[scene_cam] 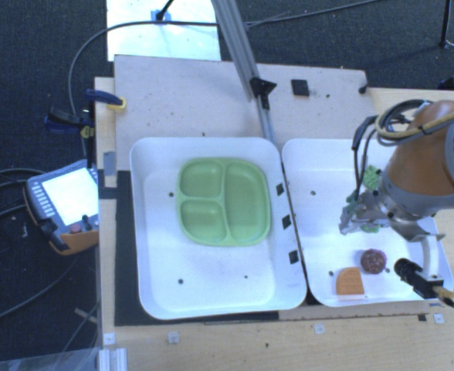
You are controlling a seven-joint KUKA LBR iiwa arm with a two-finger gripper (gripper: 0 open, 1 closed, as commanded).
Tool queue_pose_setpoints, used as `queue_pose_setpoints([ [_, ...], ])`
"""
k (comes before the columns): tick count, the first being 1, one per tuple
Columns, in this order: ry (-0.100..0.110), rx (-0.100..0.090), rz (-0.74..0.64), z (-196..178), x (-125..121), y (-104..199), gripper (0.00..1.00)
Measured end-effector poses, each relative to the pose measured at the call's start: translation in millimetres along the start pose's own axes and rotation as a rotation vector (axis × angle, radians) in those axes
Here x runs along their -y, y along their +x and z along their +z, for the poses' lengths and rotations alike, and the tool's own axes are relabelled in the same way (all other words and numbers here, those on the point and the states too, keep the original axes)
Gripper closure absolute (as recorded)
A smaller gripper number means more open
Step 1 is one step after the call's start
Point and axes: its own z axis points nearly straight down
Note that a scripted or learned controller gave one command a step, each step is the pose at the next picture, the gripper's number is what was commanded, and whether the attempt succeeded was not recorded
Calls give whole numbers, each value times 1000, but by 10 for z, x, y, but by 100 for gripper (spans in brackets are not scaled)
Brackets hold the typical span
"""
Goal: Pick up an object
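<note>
In the right bin (320, 207), 2 loose objects lie near the front wall: a dark reddish-brown round object (373, 260) and, just beside it to the left and nearer the front edge, an orange wedge-shaped piece (350, 282). The 2 sit close together but appear apart. The gripper (357, 221) is positioned above the bin floor, behind and slightly left of the round object, not touching either item. Whether it is released or clenched cannot be determined from this view; nothing is visibly held. The arm (424, 161), with its orange band, enters from the right over the same bin. The left bin (154, 230) contains 1 green divided plate (224, 201) with 3 compartments, lying flat toward the rear centre. Both bins rest side by side on the bench (211, 99).
</note>
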Motion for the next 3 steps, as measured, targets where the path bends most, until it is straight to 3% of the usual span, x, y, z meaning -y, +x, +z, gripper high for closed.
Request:
queue_pose_setpoints([
  [1, -3, 1, 1, -605, -82, -56, 100],
  [2, -3, 1, 1, -1197, -14, -78, 100],
  [3, 1, -1, -5, -1046, -297, 412, 100],
])
